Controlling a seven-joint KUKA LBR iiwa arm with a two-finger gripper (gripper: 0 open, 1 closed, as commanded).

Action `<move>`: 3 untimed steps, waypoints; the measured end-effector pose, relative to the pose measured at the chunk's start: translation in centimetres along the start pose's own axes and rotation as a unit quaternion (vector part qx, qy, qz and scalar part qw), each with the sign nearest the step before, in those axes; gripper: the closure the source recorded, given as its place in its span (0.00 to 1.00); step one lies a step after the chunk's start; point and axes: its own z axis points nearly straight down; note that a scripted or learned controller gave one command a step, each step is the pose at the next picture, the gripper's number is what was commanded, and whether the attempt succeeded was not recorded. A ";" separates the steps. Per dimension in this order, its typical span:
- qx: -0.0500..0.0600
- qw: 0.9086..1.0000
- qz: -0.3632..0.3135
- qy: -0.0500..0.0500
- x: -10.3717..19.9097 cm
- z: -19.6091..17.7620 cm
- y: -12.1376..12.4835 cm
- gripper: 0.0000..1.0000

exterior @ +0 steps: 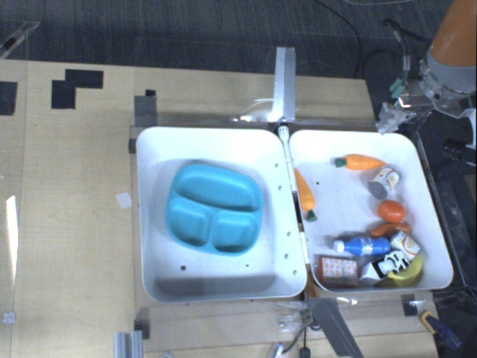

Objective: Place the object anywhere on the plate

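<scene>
You saw the gripper (393,110), grip state untellable, hovering at one o'clock from the carrot (360,162); blue plate (215,207) lay at nine.

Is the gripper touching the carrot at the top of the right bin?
Apart. The camera view shows the gripper outside the bin's rim, with bare white floor before the carrot.

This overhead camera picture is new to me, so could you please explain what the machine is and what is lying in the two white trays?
One fixed camera looks down at a slant. The grey and orange robot arm reaches in at top right, its gripper above the right bin's far corner. The left bin holds a blue divided plate, the target. The right bin holds toy items: two carrots, a small can, an orange ball, a blue bottle and small packages. I see nothing between the gripper's fingers.
</scene>
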 end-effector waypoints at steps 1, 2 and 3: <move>-0.002 0.998 -0.060 0.000 -1.3 -10.9 -2.4 1.00; -0.001 0.997 0.083 0.000 -1.5 -17.7 0.1 1.00; 0.002 0.989 0.149 0.002 5.4 -8.0 -2.6 1.00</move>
